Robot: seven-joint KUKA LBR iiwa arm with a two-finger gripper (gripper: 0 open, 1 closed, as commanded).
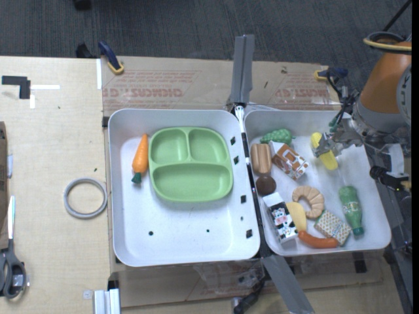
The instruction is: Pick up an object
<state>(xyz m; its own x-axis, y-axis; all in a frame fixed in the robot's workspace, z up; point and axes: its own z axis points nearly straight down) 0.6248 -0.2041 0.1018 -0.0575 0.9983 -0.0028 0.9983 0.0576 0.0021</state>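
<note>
While the gripper (325, 150) hangs over the right bin (373, 241), its jaws seemingly clamped on a yellow toy (327, 160), grip unclear | advice: lift straight, slowly, clear of neighbours | count: two bins, one green plate (191, 164), one carrot (140, 154), one green bottle (351, 208).

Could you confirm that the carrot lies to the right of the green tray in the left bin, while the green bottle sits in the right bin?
Not quite: the camera view shows the carrot to the left of the green tray, against its left edge, in the left bin. The rest holds: the green bottle sits in the right bin.
</note>
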